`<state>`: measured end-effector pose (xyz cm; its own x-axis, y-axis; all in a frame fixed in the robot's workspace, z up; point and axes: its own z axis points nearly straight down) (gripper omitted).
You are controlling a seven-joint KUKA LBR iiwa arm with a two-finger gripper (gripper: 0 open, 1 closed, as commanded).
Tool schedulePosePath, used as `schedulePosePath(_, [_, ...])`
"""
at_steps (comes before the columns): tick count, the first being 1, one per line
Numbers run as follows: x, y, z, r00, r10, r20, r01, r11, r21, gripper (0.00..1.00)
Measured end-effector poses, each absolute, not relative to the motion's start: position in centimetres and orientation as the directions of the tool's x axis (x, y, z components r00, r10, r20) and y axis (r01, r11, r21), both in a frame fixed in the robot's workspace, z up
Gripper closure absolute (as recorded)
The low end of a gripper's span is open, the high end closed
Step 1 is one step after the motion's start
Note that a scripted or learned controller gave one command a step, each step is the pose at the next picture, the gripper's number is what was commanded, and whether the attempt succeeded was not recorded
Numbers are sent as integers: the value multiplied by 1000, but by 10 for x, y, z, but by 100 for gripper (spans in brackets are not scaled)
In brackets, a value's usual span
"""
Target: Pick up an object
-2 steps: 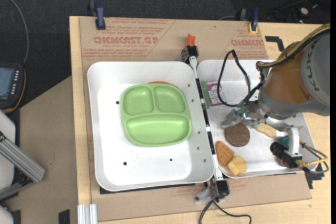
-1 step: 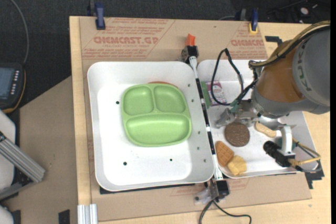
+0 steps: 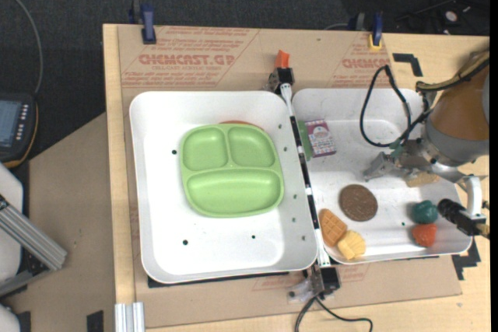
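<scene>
Nearest the camera, in the near left corner of the right bin (image 3: 389, 251), a yellow lump (image 3: 352, 245) lies touching an orange waffle-like piece (image 3: 333, 225). Toward the near right corner sits a small red thing (image 3: 424, 234), with a teal thing (image 3: 425, 211) just behind it (the two look to be touching). A round brown disc (image 3: 359, 202) lies flat on the bin floor between the waffle-like piece and the teal thing, apart from both.

Just beyond the disc is the end effector (image 3: 387, 164), low over the middle of the right bin and pointing toward the view's left at a slant, its tip near the floor. Nothing can be seen gripped in it, and whether it is spread or pressed together cannot be told. The arm (image 3: 459, 117) comes in from the right, its grey wrist and orange band bent over the bin's right wall. A black cable (image 3: 372, 101) loops from the wrist over the bin's far part.

Farther back, against the right bin's left wall, lies a small purple-and-white packet (image 3: 319, 138), well apart from the end effector.

The left bin (image 3: 156, 229) holds a green divided plate (image 3: 231, 169) lying flat near its middle. A sliver of something reddish (image 3: 237, 123) peeks out at the plate's far edge.

At the far edge of the surface (image 3: 117, 128) stand two blue clamps (image 3: 145, 21), and an orange-tipped clamp (image 3: 282, 62) sits between the bins.
</scene>
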<state>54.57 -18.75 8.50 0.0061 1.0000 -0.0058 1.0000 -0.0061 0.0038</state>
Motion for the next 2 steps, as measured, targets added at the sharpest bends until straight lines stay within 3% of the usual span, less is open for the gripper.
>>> schedulePosePath(1, [607,-195,233,-3,1000,-8,1000,3,20,0])
schedulePosePath(2, [510,-144,133,0,1000,7,1000,0,-15,0])
